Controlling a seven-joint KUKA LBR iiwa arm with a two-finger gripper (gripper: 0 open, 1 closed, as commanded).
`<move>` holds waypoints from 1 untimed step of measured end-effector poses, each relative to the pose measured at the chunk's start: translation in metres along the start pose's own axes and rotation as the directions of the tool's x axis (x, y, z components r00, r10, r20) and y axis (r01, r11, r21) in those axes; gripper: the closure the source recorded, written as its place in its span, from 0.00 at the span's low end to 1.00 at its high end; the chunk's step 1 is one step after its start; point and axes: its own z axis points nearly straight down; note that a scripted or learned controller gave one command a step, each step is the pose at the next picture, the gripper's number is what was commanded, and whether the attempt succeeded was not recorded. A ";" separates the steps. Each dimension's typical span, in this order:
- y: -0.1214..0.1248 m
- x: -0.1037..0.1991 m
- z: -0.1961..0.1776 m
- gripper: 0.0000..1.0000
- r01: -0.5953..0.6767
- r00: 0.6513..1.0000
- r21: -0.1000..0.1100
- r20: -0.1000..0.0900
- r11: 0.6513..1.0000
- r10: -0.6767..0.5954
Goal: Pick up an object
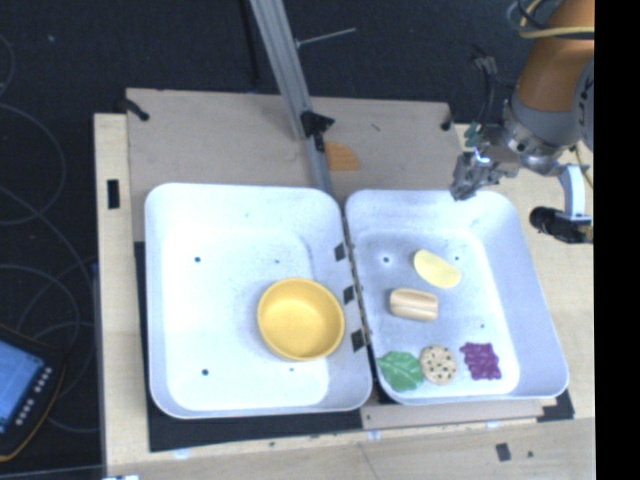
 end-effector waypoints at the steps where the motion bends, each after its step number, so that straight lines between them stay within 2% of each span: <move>1: 0.001 -0.001 -0.024 1.00 0.003 1.000 0.004 -0.002 1.000 -0.003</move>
